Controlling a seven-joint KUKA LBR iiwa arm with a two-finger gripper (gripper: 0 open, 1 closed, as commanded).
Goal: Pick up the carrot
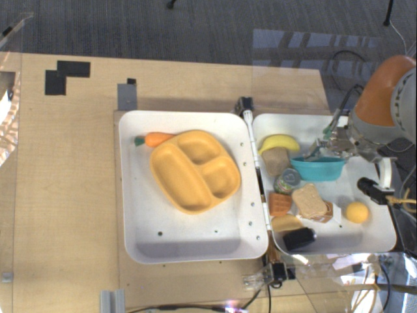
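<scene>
Orange carrot [158,139] lying in left bin [133,194], upper left, touching yellow divided plate [195,169]. Tool [329,142] at right of frame, over right bin [384,237], just above teal bowl [318,169]; grip state impossible to tell.

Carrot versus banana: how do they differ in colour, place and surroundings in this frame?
The carrot is orange with a green end; the banana is yellow. The carrot lies in the left bin, against the yellow divided tray; the banana lies in the right bin, crowded by other food items and near the teal bowl. The carrot looks slimmer and smaller than the banana. Both sit toward the far side of their bins, and neither is in the gripper.
</scene>
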